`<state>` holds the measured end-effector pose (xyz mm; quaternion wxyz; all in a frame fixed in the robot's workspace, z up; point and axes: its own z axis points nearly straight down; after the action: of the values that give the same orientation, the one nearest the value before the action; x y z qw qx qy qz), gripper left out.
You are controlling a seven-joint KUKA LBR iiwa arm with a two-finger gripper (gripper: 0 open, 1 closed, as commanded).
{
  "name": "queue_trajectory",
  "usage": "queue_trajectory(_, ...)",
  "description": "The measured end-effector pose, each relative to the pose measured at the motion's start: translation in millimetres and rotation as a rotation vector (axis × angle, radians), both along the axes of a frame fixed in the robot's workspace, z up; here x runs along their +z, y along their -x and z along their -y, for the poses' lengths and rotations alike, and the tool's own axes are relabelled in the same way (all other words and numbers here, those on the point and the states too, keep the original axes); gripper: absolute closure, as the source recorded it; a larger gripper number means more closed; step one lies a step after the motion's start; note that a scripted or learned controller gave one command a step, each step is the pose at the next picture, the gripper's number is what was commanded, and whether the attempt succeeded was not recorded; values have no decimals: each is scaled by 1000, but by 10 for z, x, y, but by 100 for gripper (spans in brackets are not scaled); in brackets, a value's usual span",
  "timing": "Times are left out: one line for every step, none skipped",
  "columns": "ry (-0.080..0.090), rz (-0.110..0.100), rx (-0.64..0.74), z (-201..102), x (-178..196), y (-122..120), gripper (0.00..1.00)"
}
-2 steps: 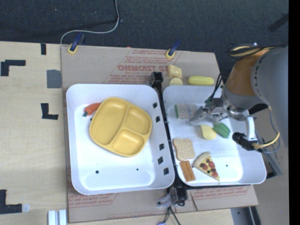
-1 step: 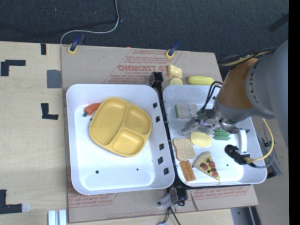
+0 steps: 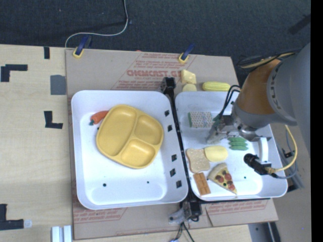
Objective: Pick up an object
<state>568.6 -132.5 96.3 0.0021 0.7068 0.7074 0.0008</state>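
Observation:
My gripper (image 3: 217,135) hangs low in the right bin (image 3: 275,188), just above a pale yellow potato-like piece (image 3: 217,153). A green pea pod (image 3: 237,144) lies just right of the gripper, and a green and white speckled block (image 3: 200,119) just to its left. Below them sit a bread slice (image 3: 198,160), a pizza slice (image 3: 224,178) and a brown wafer (image 3: 202,184). I see nothing held in the gripper.
The left bin (image 3: 86,185) holds a yellow divided plate (image 3: 130,135), with an orange carrot (image 3: 99,116) at its upper left. Behind the right bin, on the cardboard, lie a cheese wedge (image 3: 188,76), a corn cob (image 3: 216,86) and a pale round piece (image 3: 189,88).

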Motion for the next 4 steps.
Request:
queue_trajectory(-1, -1, 0, -1, -7, 4, 0)
queue_trajectory(0, -1, -2, -278, -110, 640, 0)
queue_trajectory(0, 2, 0, -271, -102, 834, 0)
queue_trajectory(1, 6, 4, -227, 268, -180, 0)
